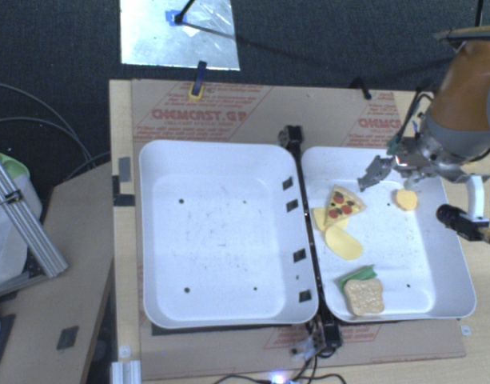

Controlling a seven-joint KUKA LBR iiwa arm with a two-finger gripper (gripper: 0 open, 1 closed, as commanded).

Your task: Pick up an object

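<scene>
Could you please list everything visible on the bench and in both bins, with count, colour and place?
left bin: one, white, left half of the bench.
right bin: one, white, right half, beside the first.
pizza slice: one, tan with red spots, upper middle of the right bin.
yellow chip: one, pale yellow, just below the pizza slice.
yellow lump: one, yellow, right bin, below the end effector.
bread slice: one, beige, near front edge of the right bin.
green piece: one, green, tucked behind the bread slice.
cardboard sheet: one, brown with red print, under both bins.
arm: one, grey and orange, at the right.
end effector: one, grey, over the right bin's back.
</scene>
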